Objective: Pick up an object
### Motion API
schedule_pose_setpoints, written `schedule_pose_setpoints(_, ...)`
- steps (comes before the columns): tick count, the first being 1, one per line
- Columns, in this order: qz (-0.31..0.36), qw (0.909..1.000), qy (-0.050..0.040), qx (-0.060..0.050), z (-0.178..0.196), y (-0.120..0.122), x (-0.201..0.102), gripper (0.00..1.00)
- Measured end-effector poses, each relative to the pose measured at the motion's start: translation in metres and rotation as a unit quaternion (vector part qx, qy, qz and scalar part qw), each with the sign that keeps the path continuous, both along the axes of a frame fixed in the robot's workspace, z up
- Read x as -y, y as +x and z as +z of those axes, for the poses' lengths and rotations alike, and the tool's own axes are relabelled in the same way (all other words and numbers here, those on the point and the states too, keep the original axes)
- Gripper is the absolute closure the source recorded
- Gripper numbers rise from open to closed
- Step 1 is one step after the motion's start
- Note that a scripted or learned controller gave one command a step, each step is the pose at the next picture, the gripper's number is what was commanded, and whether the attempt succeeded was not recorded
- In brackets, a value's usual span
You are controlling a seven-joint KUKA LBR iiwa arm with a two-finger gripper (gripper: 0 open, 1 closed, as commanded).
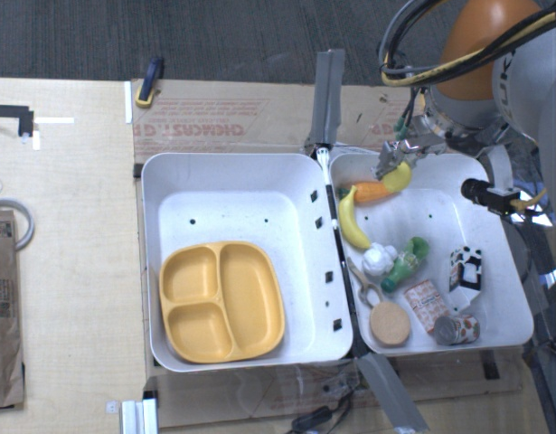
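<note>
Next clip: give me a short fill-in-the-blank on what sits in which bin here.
The yellow divided tray lies in the ____ bin.
The tray has ____ compartments.
The banana lies in the ____ bin, along its left wall.
The gripper is over that bin's ____ end.

Missing words: left; three; right; far

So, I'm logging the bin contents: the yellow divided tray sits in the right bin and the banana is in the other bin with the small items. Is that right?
One detail is wrong: the yellow divided tray sits in the left bin, not the right. The camera view shows it there, while the banana lies in the right bin with the small items.
</note>
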State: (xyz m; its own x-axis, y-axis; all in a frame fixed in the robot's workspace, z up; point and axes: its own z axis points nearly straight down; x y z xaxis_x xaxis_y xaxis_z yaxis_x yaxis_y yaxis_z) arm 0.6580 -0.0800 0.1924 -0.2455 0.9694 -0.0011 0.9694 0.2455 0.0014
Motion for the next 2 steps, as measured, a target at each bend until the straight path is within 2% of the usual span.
schedule_pose_setpoints(1,0.089,0.996,-0.0007,-0.001,-0.001,-0.014,-0.007,1.0)
schedule_pose_setpoints(2,0.214,0.9768,-0.0009,0.0,0.03,-0.037,0.03,1.0)
